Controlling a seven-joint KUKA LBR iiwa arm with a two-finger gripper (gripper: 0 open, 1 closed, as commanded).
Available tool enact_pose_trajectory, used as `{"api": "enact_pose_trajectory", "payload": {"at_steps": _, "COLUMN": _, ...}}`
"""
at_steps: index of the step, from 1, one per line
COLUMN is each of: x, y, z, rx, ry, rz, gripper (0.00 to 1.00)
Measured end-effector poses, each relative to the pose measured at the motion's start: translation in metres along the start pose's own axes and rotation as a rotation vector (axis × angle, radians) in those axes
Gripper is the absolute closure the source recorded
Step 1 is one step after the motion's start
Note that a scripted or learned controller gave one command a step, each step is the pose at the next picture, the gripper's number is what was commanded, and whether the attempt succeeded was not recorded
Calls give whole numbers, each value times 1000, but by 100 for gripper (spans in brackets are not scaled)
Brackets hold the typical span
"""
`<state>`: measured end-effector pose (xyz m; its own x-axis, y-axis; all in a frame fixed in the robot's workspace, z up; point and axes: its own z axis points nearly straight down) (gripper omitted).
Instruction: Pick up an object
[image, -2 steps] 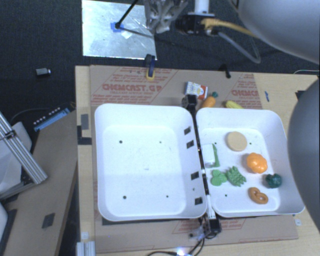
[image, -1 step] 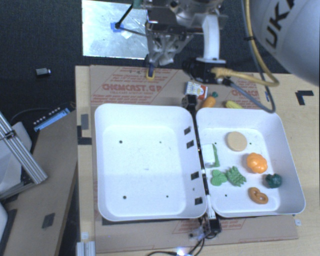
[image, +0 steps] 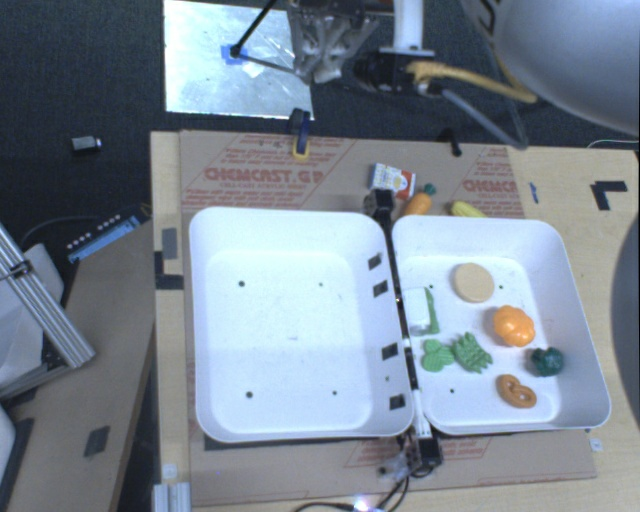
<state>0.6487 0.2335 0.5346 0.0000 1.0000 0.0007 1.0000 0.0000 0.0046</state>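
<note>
Two smooth white bins on a cardboard-topped counter (image: 250, 165), small toy foods gathered in the right one.

The right bin (image: 575, 330) holds a flat tan disc (image: 474, 282), a glossy orange pumpkin shape (image: 513, 326), a dark green knobbly piece (image: 546, 361), a brown pretzel (image: 516, 391), a spiky green leaf shape (image: 457, 354) and a thin pale green strip (image: 431, 310). The left bin (image: 215, 250) shows a matte, dimpled floor. Metallic pincer (image: 322, 55) hangs at the top edge above the counter; whether it is parted or closed, I cannot tell.
</note>
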Motion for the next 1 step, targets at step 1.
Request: {"api": "enact_pose_trajectory", "payload": {"at_steps": 1, "x": -132, "y": -33, "z": 88, "rx": 13, "ry": -5, "rz": 11, "gripper": 100}}
